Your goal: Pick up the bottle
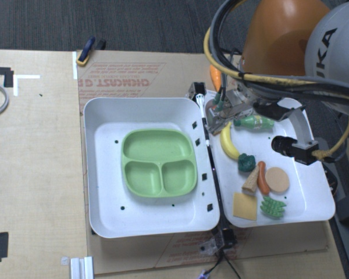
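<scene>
A small green bottle (255,122) lies on its side in the back part of the right bin (314,205). My gripper (222,114) hangs over the back left corner of that bin, just left of the bottle and above the top end of the banana (228,144). The grey arm and its orange band (279,28) cover the back of the bin. Nothing shows as held in the gripper.
The right bin also holds a dark green broccoli (246,163), a cone (251,182), a carrot (263,179), a round tan disc (277,179), a yellow cheese wedge (245,206) and a green leafy toy (273,207). In the left bin (99,156) lies a green divided plate (159,163).
</scene>
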### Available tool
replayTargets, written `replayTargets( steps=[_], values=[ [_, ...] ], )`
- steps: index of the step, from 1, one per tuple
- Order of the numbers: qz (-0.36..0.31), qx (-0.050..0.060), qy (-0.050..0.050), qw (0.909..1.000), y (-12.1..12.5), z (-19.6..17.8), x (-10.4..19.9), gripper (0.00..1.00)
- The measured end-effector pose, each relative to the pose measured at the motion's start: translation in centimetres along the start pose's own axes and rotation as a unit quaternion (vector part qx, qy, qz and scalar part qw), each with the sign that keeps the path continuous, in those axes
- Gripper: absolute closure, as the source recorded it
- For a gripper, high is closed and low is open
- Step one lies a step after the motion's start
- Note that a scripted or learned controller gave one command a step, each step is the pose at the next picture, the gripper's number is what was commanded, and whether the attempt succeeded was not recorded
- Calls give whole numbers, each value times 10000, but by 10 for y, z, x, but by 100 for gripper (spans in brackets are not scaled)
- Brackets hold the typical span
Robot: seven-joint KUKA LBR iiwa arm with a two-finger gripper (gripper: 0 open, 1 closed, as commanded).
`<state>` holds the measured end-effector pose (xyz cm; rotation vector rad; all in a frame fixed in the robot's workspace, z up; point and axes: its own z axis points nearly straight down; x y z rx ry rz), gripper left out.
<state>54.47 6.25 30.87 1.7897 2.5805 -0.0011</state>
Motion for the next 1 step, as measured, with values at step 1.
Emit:
replayTargets(
  steps=[1],
  values=[
    [-465,9,4,9989,-40,76,73,100]
  ],
)
